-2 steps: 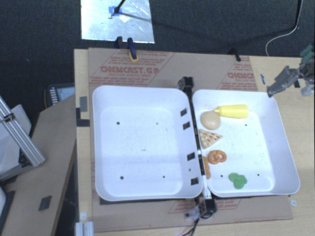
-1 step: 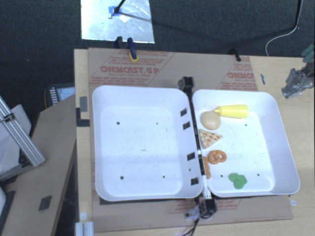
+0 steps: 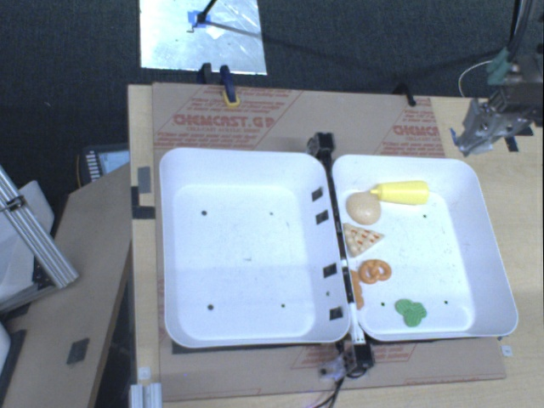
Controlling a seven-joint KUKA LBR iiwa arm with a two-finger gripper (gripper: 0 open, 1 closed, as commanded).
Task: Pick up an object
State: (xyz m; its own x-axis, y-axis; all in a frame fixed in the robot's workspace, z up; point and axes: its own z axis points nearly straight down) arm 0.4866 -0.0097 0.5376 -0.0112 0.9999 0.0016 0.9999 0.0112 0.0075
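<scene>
While the gripper (image 3: 473,139) is held above the right bin's (image 3: 484,228) far corner, its finger state cannot be told; a yellow bottle (image 3: 403,193) is seen inside.

So the tool (image 3: 476,134) is parked up over the worktop's (image 3: 255,113) far right corner, just outside the right white plastic bin (image 3: 476,228), not touching anything. That bin has all the stuff: a yellow plastic bottle-shaped toy (image 3: 403,193) lying on its side near the far edge, a tan egg-like ball (image 3: 363,206) touching its left end, then an orange waffle wedge (image 3: 362,239), an orange pretzel (image 3: 375,271) and a green leafy piece (image 3: 411,312) toward the near edge. The left white bin (image 3: 238,245) sits right beside it.
</scene>
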